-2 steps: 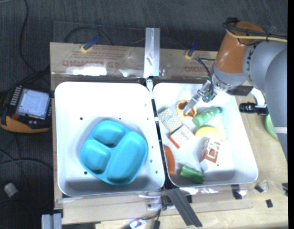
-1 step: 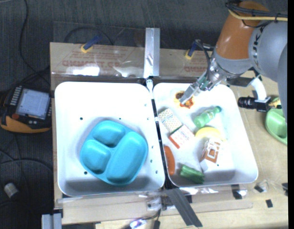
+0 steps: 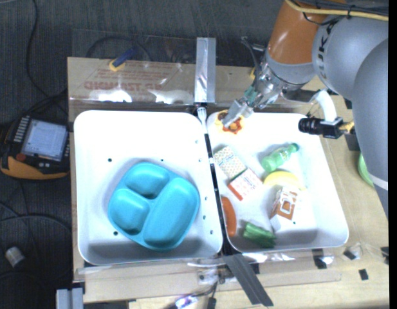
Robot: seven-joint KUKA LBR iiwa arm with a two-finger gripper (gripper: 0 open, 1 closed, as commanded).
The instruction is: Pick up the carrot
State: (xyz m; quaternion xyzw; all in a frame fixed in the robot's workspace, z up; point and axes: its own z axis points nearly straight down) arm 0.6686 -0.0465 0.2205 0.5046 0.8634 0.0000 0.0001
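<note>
Bench w/ two white bins: your gripper (image 3: 235, 116) sits at right bin's (image 3: 333, 198) far-left corner over something orange; can't tell its state. Carrot (image 3: 228, 215) lies well apart, near front-left wall. Risk: you close on wrong item.

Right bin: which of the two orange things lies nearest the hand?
The small orange piece in the far left corner, right under the hand. The long carrot lies by the near left wall.

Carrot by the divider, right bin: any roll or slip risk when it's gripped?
The carrot looks smooth and rounded, so probably slippery and apt to roll. It seems rigid, likely a light plastic toy. Lying against the right bin's wall, one side may be hard to reach.
</note>
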